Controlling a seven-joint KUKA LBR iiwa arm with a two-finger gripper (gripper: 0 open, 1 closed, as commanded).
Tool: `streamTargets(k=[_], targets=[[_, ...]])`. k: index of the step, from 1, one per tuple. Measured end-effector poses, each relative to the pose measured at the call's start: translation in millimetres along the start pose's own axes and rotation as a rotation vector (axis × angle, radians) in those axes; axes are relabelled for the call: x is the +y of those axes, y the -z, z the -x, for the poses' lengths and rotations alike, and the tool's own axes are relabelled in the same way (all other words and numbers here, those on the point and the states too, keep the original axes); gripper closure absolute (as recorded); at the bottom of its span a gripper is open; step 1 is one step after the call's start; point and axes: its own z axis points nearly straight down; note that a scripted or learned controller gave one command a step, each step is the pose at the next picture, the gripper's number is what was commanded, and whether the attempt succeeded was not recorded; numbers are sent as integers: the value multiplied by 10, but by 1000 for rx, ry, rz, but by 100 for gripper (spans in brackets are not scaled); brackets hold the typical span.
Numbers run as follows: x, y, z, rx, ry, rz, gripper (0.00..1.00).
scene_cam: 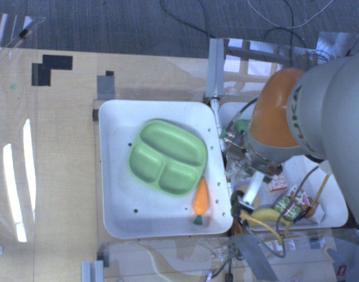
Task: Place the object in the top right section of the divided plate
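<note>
The arm (320, 110) looms nearest the lens, covering much of the right bin (335, 207). In the left bin (117, 207), the green plate (167, 157) sits about mid-floor, turned at an angle, with one long section toward the far right and two smaller ones toward the near edge. The carrot (200, 197), which I take to be the object, lies outside the plate at the bin's near right corner. It runs along the right wall, leaf end toward the near edge, tip at or just beside the plate's rim. The gripper (238, 170) hangs over the seam between the bins, beside the carrot and not on it. I cannot tell whether the jaws are spread or pressed together. A banana (264, 216) and packets (288, 204) lie along the right bin's near edge.

The main risk is the tight spot. With the wall on one side and the rim on the other, one jaw may land on either and miss, or shove the plate. The tapered carrot may also slide out of a pinch. Because the plate is turned, the release could fall in a neighbouring section or on a divider.
</note>
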Motion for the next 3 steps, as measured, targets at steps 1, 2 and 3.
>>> streamTargets(k=[1,2,3], targets=[[1358,358,-54,0,-114,3,100],[2115,1362,424,2,-402,4,100],[2397,2537,1352,3,-474,5,100]])
